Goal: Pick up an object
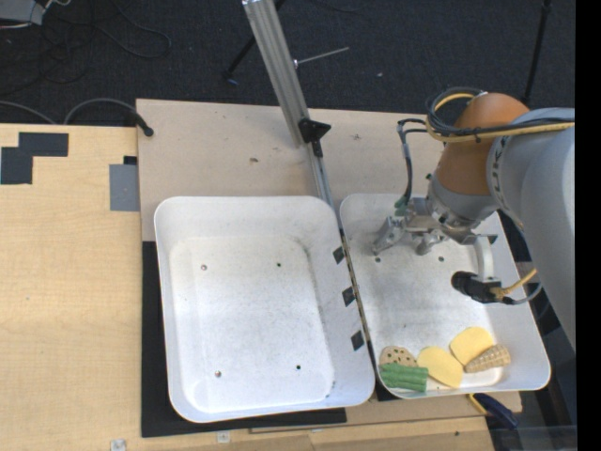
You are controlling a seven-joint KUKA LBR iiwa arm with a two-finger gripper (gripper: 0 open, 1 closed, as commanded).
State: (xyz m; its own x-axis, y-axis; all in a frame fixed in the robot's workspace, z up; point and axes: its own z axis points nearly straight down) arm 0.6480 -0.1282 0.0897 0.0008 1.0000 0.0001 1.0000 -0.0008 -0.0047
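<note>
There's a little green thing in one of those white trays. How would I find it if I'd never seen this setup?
Look at the right-hand white bin, the one under the grey arm, and go to its near edge, where a few small objects are clustered. The green piece lies at the left end of that cluster, beside a round brown cookie-like disc. It is the only green thing; its neighbours are yellow or tan.

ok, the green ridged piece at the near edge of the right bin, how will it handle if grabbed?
The green ridged piece looks small and probably light. Its ridges may aid grip. It touches the yellow piece, so a push would likely shift both.
</note>
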